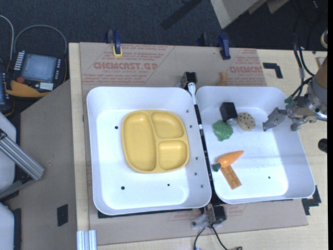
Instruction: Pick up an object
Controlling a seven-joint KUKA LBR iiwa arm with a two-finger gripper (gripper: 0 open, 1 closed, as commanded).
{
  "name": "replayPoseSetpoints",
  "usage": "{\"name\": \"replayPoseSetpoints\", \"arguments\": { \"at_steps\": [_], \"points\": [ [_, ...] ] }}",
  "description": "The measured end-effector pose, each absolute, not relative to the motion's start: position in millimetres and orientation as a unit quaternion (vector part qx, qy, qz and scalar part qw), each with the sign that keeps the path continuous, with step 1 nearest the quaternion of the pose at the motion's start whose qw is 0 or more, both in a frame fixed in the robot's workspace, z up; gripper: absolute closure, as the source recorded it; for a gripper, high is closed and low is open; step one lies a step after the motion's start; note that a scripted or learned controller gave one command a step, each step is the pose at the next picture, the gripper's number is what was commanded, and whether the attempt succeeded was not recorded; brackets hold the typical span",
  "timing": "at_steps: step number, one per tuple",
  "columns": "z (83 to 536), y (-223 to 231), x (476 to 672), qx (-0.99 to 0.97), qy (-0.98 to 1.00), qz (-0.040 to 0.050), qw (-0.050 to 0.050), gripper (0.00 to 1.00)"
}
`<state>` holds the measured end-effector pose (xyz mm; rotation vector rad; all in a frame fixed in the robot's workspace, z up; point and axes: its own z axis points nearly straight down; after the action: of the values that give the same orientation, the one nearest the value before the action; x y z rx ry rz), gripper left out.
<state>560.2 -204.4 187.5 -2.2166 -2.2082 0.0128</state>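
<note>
The right bin (pixel 291 184) holds a black block (pixel 228 111), a round speckled cookie (pixel 246 121), a green leafy piece (pixel 223 130), an orange carrot (pixel 229 159) and a tan waffle-patterned bar (pixel 232 177). My gripper (pixel 283 122) hangs over the bin's upper right part, to the right of the cookie. It is open, with nothing between its fingers and a clear gap to the cookie.
In the left bin (pixel 104 186) lies a yellow divided plate (pixel 155 140). A ridge of black fasteners (pixel 200 134) separates the two bins. Cables (pixel 302 61) hang near the arm at the right. Blue clamps (pixel 117 40) grip the bench's far edge.
</note>
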Motion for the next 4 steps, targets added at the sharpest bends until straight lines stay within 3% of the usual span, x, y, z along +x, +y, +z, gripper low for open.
{"name": "replayPoseSetpoints", "arguments": {
  "at_steps": [1,3,4],
  "points": [
    [196,-204,563.7,-0.707,-0.707,0.0001,0.000,0.00],
    [84,-208,572.6,-0.707,-0.707,0.0016,0.003,0.00],
    [85,-208,572.7,-0.707,-0.707,0.0005,0.001,0.00]
  ]
}}
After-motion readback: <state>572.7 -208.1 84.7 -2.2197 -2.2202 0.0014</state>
